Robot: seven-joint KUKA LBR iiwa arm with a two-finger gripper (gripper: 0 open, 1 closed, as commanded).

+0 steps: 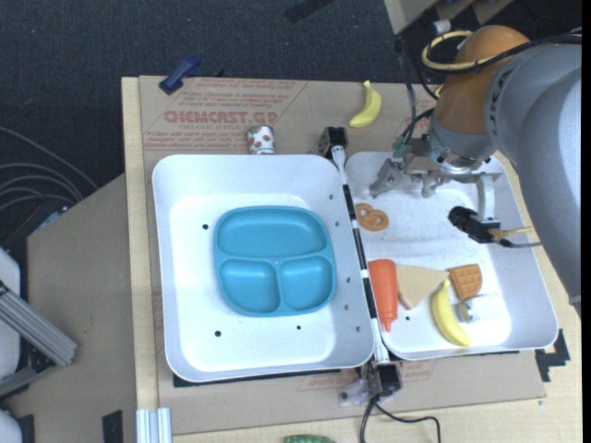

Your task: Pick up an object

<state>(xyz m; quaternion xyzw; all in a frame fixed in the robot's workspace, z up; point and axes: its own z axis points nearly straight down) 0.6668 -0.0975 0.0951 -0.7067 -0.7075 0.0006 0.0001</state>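
While the gripper [406, 178] is being held low over the far end of the right bin [517, 293], just beyond a pretzel [372, 217], its state, released or clenched, cannot be told. A carrot [383, 289], a cheese wedge [417, 284], a waffle [464, 281] and a banana [448, 317] are being kept close together at that bin's near end. A blue tray [274, 258] is being borne by the left bin [185, 247].

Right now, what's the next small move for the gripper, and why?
Probably ease the gripper down-left toward the small brown pretzel: it hovers at the right white bin's far end holding nothing, and the pretzel lies nearest, apart from the other items.
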